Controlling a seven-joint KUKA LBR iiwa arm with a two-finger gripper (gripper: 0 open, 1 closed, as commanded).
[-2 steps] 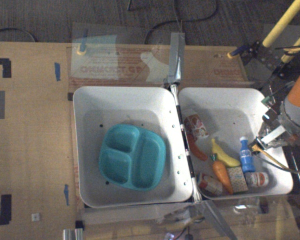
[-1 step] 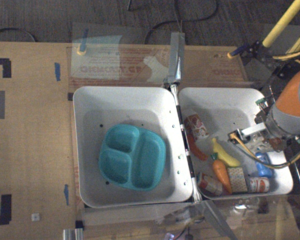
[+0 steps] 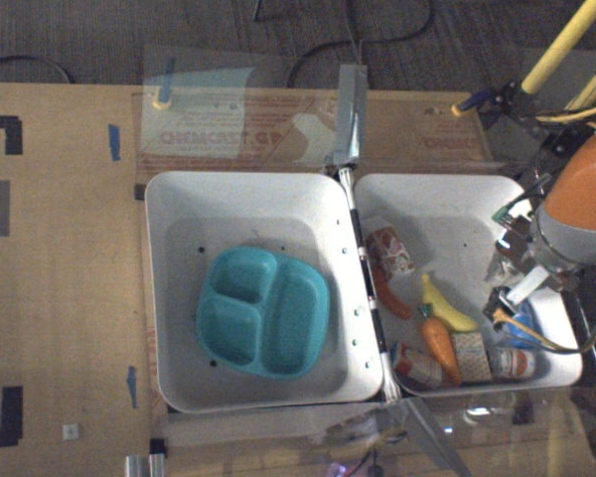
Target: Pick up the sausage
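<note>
The sausage (image 3: 392, 296) lies along the right bin's (image 3: 447, 192) left wall, partly tucked beneath a can (image 3: 389, 251). The gripper (image 3: 512, 291) hovers at the bin's right edge; its grip state cannot be told.

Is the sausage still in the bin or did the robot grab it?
In the bin. The sausage lies flat on the right bin's floor near the divider, beside the banana. The gripper is off to the right.

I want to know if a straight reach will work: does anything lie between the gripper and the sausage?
Yes. The sausage lies by the right bin's left wall, the gripper near its right side. The banana lies between them, with the carrot just below that line.
</note>
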